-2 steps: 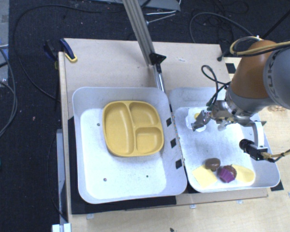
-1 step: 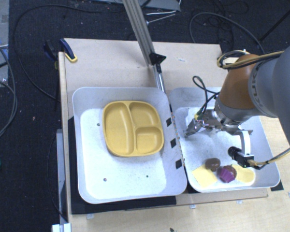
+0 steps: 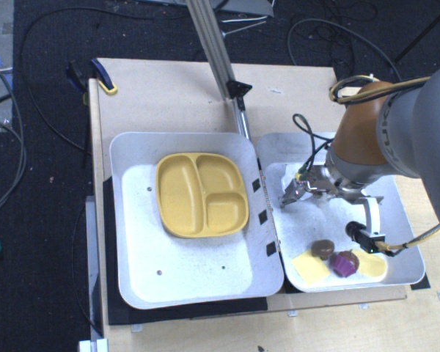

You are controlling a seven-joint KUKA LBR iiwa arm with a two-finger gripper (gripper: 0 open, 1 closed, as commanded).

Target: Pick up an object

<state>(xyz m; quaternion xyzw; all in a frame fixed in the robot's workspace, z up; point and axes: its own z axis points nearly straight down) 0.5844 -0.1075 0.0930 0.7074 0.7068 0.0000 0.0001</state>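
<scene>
A yellow divided tray is seen lying in the left bin on the worktop. In the right bin, the gripper is held low near the bin's left wall, nothing being seen between its parts; whether the fingers are open or closed cannot be told. A brown object, a purple object and a pale yellow object are clustered at the near edge, apart from the gripper. The approach is judged unfinished; a shift toward that cluster is called for.

Honestly can't make out any readable text, labels, brand names or numbers on anything here, it's all too small or blurry.
</scene>
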